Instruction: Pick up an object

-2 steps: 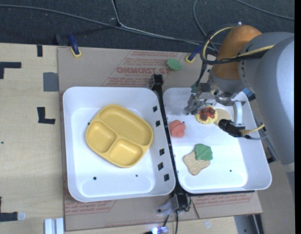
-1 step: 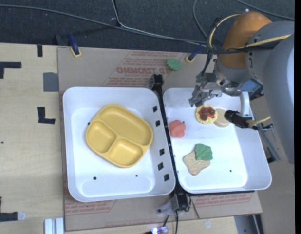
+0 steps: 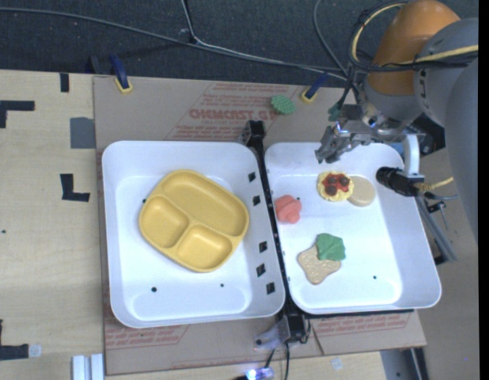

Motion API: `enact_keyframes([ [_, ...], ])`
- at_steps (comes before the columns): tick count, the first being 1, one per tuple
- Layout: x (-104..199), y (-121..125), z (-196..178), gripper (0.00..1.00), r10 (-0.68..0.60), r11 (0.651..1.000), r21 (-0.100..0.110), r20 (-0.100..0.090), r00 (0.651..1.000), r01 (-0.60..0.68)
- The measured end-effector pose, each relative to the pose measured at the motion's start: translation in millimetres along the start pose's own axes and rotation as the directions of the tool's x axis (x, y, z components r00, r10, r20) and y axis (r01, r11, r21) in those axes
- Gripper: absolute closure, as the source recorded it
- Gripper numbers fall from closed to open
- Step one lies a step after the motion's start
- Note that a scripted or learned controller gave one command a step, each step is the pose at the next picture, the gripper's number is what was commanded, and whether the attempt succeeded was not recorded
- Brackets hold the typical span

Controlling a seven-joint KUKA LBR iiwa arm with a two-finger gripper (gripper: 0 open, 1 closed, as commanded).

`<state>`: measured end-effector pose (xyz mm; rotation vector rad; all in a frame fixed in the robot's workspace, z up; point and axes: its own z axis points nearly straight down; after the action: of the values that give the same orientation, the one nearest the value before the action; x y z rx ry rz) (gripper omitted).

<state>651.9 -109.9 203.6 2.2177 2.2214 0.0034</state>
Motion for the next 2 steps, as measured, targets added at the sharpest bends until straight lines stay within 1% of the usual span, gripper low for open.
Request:
enact_keyframes([
  [2,2.1,-2.7,-84.9,1.00,0.000,1.000,0.000,0.000,1.000,0.000],
])
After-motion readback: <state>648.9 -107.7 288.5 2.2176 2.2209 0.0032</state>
